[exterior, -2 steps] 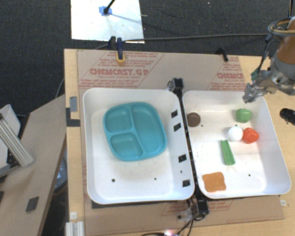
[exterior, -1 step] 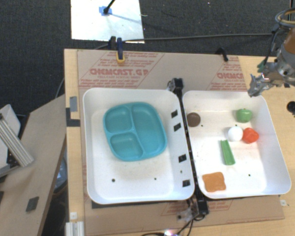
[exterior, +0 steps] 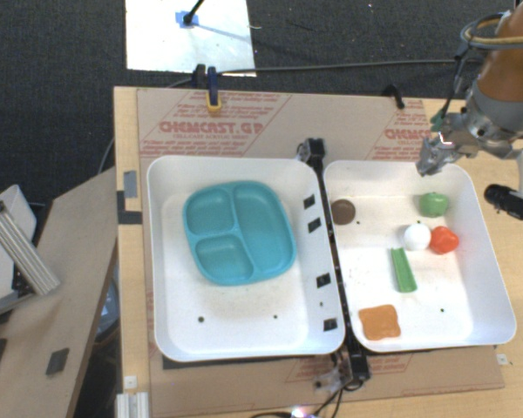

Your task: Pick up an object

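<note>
The right bin holds a brown round piece, a green round piece, a white ball, a red-orange piece, a green stick and an orange flat piece. My gripper hangs over the far right rim of that bin, just beyond and above the green round piece. I see nothing between its fingers.
The left bin holds a teal divided tray. A black divider with clips runs between the bins. Cardboard lies under both. A white sheet sits at the far back.
</note>
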